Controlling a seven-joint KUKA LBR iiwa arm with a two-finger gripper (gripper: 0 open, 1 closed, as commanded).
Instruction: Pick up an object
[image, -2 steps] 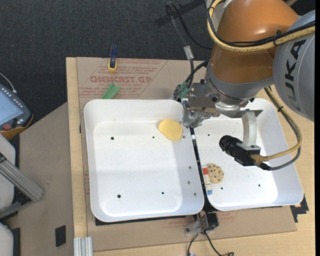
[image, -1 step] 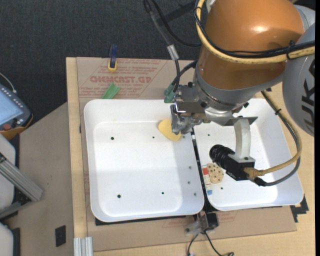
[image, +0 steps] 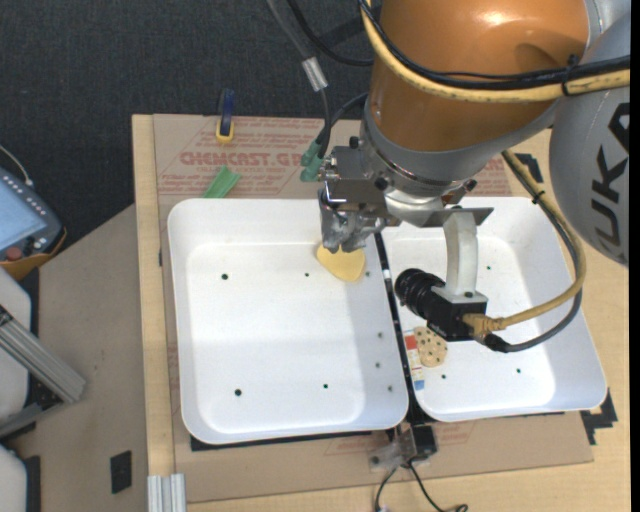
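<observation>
Near the far right corner of the left bin (image: 200, 300), close against the divider between the two trays, I see a small pale yellow piece (image: 344, 263) lying flat on the white floor, and that is what I take to be the thing to pick. My gripper (image: 341, 240) sits directly over its far edge, so the piece pokes out from under the tool toward the camera and a touch to the right; the two look to be touching or very nearly so, though I cannot say which from this slant. I cannot tell whether the tool has closed on the piece or merely hovers above it, since the dark metal hides the tip, so I would not call it a hold yet. The piece is roundish, with no clear long axis that I can read, so the approach angle should matter little; what matters is that it lies straight below, with hardly any sideways offset to correct. Further out, the right bin (image: 540, 380) holds a small tan card with dark dots (image: 431, 348) near the divider, beside the black fitting on the arm. Beyond the bins, on the brown board (image: 260, 150), lie a green strip (image: 221, 182) and a blue and yellow clip (image: 226, 118).
</observation>
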